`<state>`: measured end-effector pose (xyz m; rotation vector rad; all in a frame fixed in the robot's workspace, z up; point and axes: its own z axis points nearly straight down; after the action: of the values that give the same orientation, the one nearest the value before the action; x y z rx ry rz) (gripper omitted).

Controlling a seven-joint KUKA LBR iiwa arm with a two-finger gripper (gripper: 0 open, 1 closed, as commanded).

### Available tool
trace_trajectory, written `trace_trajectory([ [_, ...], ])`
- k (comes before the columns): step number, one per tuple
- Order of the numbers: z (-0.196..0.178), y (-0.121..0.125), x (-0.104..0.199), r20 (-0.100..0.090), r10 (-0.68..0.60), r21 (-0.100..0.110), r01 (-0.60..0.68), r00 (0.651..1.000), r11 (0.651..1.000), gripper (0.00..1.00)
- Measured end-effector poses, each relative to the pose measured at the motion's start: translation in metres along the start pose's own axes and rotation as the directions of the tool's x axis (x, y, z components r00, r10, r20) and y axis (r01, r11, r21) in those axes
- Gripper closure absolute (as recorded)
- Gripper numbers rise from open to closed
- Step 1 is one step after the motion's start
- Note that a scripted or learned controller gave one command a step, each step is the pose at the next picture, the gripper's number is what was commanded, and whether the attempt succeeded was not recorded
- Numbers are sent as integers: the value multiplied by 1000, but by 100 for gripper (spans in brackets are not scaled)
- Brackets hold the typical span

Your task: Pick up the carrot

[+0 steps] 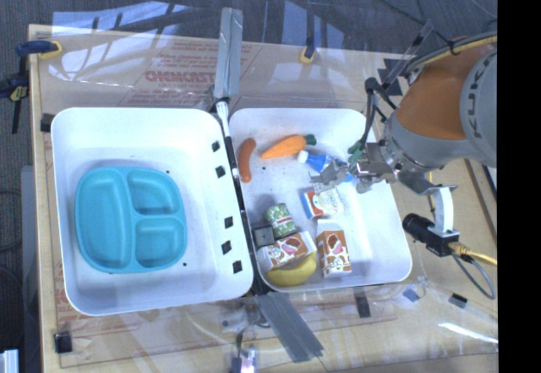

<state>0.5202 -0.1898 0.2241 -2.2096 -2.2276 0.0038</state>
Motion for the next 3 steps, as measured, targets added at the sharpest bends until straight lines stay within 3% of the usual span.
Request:
trace_trajectory([
  [1,59,89,73,1,44,0,-44,999,999,0],
  [2,84,72,79,0,-54,-1,54,999,999,0],
  [3,133,134,11,-1,-49,12,49,999,999,0],
])
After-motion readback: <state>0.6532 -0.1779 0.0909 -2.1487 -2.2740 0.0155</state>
